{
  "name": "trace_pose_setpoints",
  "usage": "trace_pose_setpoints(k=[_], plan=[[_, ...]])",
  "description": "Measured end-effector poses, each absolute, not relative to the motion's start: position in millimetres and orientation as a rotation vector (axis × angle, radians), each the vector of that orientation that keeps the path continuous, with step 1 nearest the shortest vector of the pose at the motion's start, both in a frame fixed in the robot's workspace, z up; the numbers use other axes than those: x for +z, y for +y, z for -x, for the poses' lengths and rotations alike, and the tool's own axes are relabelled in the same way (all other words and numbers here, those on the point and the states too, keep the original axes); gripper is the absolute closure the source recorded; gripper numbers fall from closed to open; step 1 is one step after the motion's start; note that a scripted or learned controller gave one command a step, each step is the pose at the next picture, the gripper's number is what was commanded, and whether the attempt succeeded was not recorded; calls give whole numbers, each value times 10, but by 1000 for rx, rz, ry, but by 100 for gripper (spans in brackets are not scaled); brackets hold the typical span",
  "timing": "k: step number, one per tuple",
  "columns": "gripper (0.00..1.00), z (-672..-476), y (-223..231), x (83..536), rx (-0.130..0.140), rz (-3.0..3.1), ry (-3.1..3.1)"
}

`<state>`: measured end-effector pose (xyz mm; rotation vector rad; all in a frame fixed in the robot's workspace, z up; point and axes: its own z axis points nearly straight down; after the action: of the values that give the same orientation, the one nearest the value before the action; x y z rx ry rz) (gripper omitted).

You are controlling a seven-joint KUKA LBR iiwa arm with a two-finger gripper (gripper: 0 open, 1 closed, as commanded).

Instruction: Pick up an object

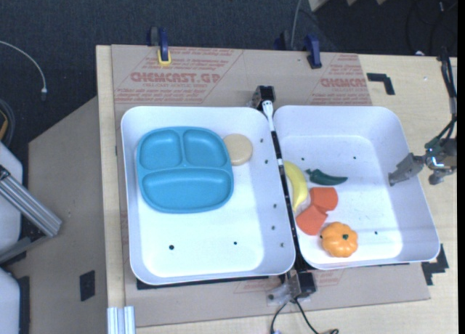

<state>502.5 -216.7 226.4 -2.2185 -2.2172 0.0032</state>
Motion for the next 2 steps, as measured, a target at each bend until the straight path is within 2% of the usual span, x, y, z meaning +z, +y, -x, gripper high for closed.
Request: trace_pose_setpoints(k=[1,2], plan=[[0,-5063,-2223,1801,4,2218,-2217],[0,-5011,-2118,1280,3,2216,-2217]])
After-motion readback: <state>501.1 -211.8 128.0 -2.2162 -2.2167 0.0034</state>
